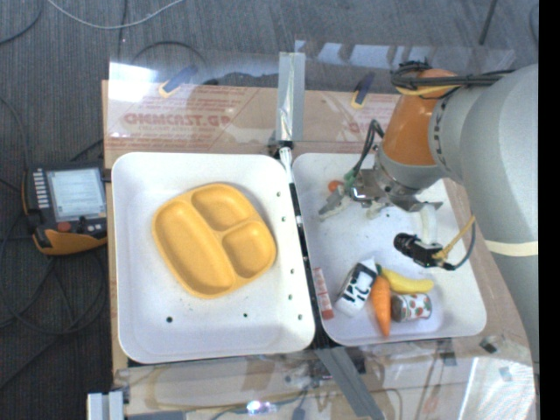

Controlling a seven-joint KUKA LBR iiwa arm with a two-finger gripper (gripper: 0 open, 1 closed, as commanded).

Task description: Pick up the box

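Gripper (341, 198) hangs over the right bin's (464, 318) upper part with fingers apart, holding nothing. Reaching seems in hand; next, it must travel toward the box (356, 289) beside the carrot (381, 304).

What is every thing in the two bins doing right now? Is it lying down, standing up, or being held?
Yellow tray: lying flat in the left bin, right side up.
Box: lying tilted in the right bin, beside the carrot, not held.
Carrot: lying flat, tip toward the bin's front.
Banana: lying flat, behind the can.
Can: on its side.
Tool: over the right bin's back part, away from the box.
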